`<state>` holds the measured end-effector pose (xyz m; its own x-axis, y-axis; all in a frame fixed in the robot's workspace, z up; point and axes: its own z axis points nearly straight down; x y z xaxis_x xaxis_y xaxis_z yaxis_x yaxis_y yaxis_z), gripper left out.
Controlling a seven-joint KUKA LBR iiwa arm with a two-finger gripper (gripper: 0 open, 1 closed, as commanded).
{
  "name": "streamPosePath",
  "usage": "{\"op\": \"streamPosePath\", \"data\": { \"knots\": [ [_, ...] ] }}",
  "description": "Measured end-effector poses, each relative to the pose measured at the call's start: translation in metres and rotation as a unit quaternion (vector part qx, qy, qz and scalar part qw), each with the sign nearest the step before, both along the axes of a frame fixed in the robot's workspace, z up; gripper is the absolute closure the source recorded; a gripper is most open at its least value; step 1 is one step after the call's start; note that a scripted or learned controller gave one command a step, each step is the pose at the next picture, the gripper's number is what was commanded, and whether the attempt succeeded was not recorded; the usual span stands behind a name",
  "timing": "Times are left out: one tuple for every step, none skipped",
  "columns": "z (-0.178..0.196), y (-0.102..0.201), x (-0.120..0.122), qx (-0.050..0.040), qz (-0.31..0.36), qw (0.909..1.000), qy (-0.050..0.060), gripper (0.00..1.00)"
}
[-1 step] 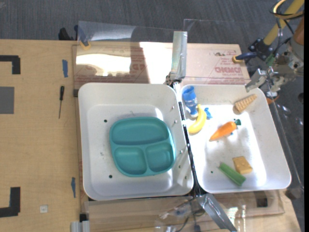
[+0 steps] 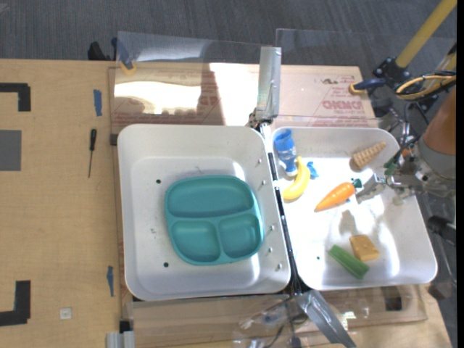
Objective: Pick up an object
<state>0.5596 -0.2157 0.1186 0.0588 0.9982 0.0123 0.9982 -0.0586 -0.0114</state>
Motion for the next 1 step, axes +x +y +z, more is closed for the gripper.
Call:
{"op": "streamPosePath", "data": {
  "knots": [
    [-0.0256, 0.1160, -0.0780, -0.0048, -0.032, 0.9995, -0.002, 0.00]
  ]
}}
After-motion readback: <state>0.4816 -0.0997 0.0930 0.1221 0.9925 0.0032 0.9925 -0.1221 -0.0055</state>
